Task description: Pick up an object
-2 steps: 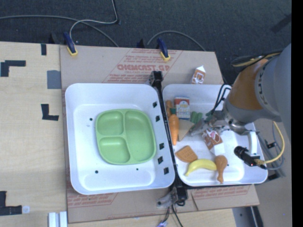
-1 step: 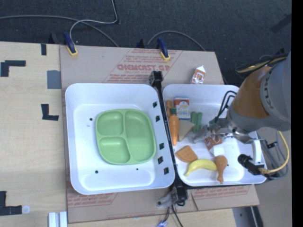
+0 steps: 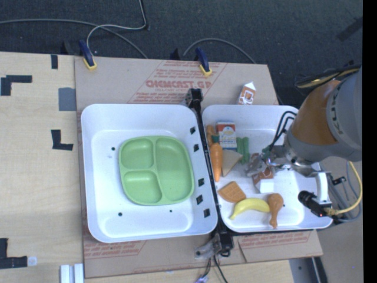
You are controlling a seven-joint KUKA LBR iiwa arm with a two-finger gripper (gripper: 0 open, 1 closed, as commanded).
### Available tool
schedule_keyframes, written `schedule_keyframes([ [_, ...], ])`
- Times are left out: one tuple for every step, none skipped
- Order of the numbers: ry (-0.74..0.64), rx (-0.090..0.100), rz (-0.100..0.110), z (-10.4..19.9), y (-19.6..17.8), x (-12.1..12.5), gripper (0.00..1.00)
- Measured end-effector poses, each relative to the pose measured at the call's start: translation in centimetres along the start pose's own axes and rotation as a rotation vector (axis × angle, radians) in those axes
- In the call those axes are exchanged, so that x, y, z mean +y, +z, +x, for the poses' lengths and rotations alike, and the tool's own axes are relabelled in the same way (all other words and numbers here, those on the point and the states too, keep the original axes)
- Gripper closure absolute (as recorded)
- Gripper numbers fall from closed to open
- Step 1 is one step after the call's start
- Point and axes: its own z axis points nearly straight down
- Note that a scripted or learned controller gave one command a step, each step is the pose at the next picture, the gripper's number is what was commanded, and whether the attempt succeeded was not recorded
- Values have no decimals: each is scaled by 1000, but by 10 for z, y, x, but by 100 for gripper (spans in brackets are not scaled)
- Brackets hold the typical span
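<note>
You are seeing the tool hanging low in the right bin, just above a small white block; its opening cannot be determined. The banana is lying nearer, leftward.

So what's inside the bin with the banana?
The right bin holds a banana, a drumstick, a carrot, a small box and the pincer. Things under the pincer are hidden.

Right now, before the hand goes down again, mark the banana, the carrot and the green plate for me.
banana (image 3: 250,206), camera view, middle of its curve.
carrot (image 3: 217,161), camera view, mid-length of its orange body.
green plate (image 3: 156,170), camera view, the ridge where its compartments meet.
</note>
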Motion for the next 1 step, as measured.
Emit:
schedule_keyframes([
  [-1, 5, 6, 74, -88, 18, 100],
])
